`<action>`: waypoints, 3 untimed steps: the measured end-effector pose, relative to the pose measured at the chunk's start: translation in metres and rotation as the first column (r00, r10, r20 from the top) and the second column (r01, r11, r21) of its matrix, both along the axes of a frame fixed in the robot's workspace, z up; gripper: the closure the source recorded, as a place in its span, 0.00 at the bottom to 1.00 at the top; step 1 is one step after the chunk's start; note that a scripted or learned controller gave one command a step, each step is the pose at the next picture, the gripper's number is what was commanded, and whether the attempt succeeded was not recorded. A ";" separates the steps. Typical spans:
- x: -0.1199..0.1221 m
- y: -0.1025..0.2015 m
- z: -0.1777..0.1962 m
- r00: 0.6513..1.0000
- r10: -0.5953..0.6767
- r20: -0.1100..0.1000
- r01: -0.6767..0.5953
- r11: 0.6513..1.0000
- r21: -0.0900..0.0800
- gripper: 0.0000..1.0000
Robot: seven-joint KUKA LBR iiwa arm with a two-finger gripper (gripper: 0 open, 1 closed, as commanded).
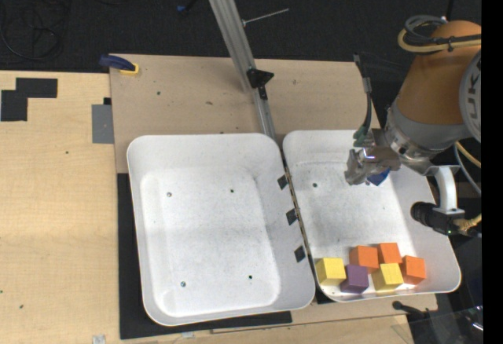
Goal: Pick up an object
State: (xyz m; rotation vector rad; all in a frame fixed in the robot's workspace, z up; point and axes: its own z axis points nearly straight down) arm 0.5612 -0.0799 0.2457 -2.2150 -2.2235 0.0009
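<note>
Blocks (369, 266), orange, yellow and purple, lay clustered against the near edge of the right bin (330, 154), likely slid there by its slope. Well apart from them, the pincer (366, 170) hung above the bin's far half with something blue at its tips; whether it gripped that, I cannot tell.
</note>
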 end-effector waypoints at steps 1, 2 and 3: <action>0.007 0.059 0.003 1.000 0.001 0.000 -0.001 1.000 0.001 1.00; 0.009 0.102 -0.007 1.000 -0.001 -0.003 0.001 1.000 0.000 1.00; 0.011 0.158 -0.019 1.000 0.001 -0.003 -0.001 1.000 0.000 1.00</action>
